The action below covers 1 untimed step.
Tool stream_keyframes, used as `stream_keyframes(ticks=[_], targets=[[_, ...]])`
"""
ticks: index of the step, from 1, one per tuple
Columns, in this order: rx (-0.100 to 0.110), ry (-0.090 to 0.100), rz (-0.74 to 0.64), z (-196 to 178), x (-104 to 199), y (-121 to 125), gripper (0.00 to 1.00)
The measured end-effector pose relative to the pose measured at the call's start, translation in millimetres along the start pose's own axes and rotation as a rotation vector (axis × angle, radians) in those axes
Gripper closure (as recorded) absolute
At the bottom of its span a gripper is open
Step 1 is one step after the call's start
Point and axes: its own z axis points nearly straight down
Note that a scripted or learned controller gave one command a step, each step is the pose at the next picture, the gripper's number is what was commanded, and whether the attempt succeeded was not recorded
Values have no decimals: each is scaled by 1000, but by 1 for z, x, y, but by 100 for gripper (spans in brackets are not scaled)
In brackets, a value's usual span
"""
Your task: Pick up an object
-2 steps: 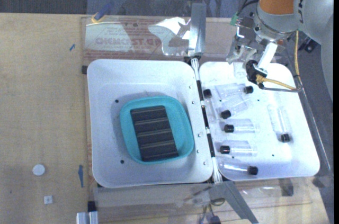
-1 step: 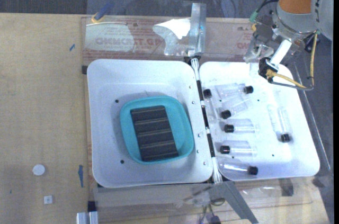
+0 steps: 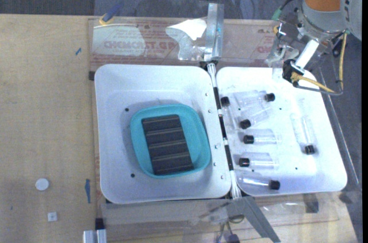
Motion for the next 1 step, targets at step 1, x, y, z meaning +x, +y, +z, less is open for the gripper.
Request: stream_keyframes(ticks=[1], targets=[[-2,0,-1,-10,0,1,100]])
